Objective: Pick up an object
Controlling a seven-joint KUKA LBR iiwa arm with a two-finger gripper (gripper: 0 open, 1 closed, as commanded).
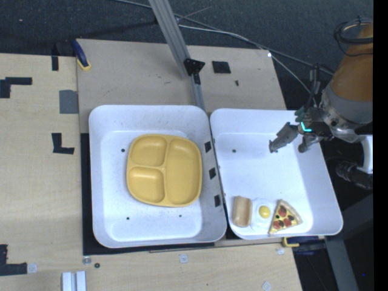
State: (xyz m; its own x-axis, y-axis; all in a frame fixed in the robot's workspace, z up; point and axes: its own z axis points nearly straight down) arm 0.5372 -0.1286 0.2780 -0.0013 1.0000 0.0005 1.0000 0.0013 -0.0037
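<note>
Left bin [103,162]: shallow, white, glossy plastic with rounded corners, on the table [36,162].
Plate [163,169]: yellow, smooth, rounded square with three compartments; lies flat in the middle of the left bin.
Right bin [315,180]: same white plastic, touching the left bin.
Toy food: a tan bread roll [242,211], a fried egg [263,213] and a pizza slice [285,216] with red topping, in a row along the right bin's near edge.
Fingers [293,138]: dark, spread apart, grasping nothing; over the right bin's far right part, well apart from the toy food.
Arm [354,83]: grey with orange band, reaching in from the table's right edge, wrist tilted down toward the bin.
</note>
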